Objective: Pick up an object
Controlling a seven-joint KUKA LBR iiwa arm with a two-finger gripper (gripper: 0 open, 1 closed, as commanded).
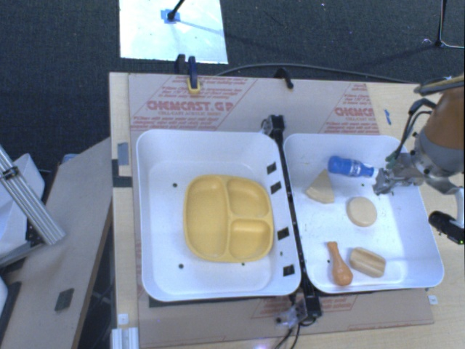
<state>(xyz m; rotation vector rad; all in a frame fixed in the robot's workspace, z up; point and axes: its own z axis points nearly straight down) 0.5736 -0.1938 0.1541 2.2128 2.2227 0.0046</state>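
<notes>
The tool (383,182) hangs low over the right bin (429,257), at its far right part, reaching in from the arm (443,140) at the right edge. Whether its fingers are apart or together I cannot tell — they are small and dark against the bin floor, and nothing shows between them.

Just to the tool's left lies a blue bottle (350,167) on its side, near but apart from the fingertips. Left of the bottle and a little nearer the camera sits a pale wedge-shaped piece (321,188). Just below the tool, toward the camera, rests a round tan disc (362,211). Further toward the camera lie a bread-like roll (368,262) and, to its left, an orange drumstick-shaped toy (338,265).

Well to the tool's left, in the left bin (156,162), a yellow divided plate (229,218) lies flat — three compartments showing. Both bins sit on the table (240,100).
</notes>
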